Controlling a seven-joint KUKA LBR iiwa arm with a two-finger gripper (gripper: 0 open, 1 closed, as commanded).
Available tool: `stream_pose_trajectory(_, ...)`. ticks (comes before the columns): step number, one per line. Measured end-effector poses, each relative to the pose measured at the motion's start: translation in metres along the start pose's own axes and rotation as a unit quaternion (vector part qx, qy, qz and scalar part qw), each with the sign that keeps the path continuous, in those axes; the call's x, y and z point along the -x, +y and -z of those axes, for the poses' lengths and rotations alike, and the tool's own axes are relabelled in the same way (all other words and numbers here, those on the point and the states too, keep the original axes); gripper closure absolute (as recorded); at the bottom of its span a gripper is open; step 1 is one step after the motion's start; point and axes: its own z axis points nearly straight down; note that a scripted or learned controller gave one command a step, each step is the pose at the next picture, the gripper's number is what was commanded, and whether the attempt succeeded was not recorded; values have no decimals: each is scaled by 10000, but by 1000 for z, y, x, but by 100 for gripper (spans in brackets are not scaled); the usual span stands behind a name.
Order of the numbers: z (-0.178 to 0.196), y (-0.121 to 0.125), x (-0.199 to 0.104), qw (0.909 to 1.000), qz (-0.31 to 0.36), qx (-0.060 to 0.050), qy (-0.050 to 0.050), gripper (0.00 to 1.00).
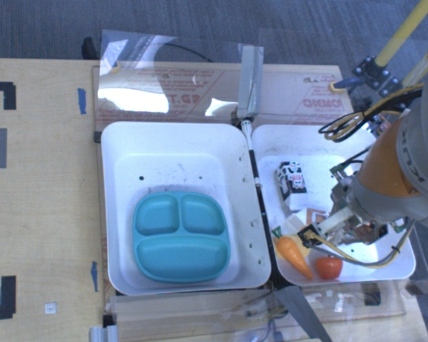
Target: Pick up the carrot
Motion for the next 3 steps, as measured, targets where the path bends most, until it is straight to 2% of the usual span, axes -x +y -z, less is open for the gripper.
stream_pose_trajectory(1, 67, -69, -28, 9950, -994, -35, -55, 100)
stream_pose_trajectory(2, 66, -68, -26, 9949, -1005, -31, -70, 0)
stream_pose_trajectory(3, 75, -68, -27, 9950, -992, -34, -74, 100)
